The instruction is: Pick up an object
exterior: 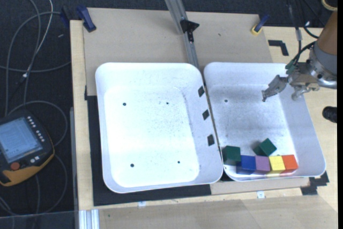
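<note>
Surface (pixel 161 35): two white bins | left bin (pixel 107 115) | right bin (pixel 308 131): six blocks (pixel 260 157) along near wall, green, blue, purple, yellow, orange | gripper (pixel 281 95): above right bin, fingers spread wide, holding nothing.

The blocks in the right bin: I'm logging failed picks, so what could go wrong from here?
1. The blue block, purple block, yellow block and orange block sit packed in a row against the right bin's near wall, leaving little room for fingers.
2. The tool hovers spread well behind them, so the descent could miss.
</note>
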### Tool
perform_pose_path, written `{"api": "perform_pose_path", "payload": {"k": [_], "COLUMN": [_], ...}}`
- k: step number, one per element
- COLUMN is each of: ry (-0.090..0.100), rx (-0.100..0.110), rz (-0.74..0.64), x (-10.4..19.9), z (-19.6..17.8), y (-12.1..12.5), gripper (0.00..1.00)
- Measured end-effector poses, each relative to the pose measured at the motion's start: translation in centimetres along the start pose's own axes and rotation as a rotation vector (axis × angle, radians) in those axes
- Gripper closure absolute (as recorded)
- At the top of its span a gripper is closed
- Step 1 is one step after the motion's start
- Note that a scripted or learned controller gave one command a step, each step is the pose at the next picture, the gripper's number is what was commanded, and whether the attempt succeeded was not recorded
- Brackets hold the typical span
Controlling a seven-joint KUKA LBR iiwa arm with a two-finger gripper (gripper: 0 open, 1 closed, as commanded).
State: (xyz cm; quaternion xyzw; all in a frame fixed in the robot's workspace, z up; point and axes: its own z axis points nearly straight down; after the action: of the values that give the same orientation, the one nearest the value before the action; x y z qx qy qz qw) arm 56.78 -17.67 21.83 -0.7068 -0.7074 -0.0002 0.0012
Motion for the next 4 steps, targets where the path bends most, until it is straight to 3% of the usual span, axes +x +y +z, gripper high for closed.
{"api": "perform_pose_path", "payload": {"k": [1, 2, 3, 4], "ry": [0.002, 0.001, -0.001, 0.001], "rx": [0.008, 0.003, -0.008, -0.01], "rz": [-0.002, -0.003, -0.004, -0.007], "x": [3.0, 6.4, 8.7, 17.9], "z": [11.0, 12.0, 11.8, 1.3], "y": [1.7, 1.1, 8.2, 6.6], "gripper": [0.0, 0.0, 0.0, 0.0]}}
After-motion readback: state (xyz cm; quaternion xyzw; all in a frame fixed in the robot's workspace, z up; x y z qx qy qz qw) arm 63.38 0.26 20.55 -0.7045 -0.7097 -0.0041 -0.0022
